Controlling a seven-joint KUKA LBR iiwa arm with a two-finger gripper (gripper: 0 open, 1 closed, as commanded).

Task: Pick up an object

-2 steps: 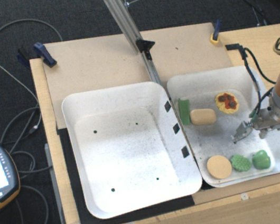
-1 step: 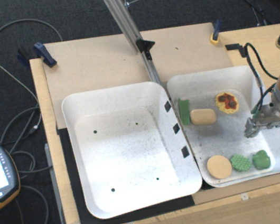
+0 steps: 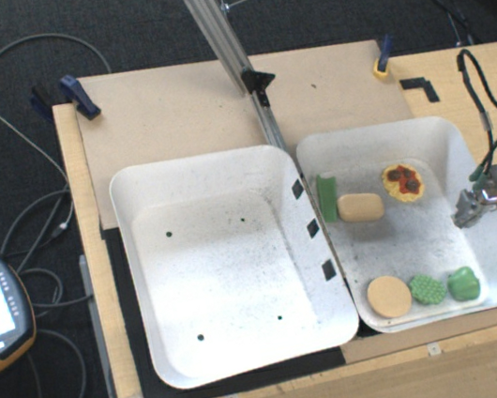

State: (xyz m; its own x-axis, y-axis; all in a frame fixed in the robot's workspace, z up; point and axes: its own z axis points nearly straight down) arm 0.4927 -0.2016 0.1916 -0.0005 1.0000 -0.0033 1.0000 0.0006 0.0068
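Observation:
The right bin (image 3: 428, 138) holds several small items. A green block (image 3: 327, 198) leans at its left wall, with a tan oval piece (image 3: 361, 208) beside it. A small yellow tart with red topping (image 3: 403, 182) lies further right. Along the front wall sit a round tan disc (image 3: 389, 296), a green ridged piece (image 3: 427, 289) and a green lump (image 3: 464, 284). My gripper (image 3: 468, 210) hangs over the bin's right wall, apart from every item and to the right of the tart. Nothing shows in its grasp.
The left bin (image 3: 135, 204) sits beside the right one, with a row of black clips along their shared wall. A slanted metal rail (image 3: 224, 31) runs down from the back to the bins' junction. Blue and yellow clamps (image 3: 78, 95) hold the board's back corners.

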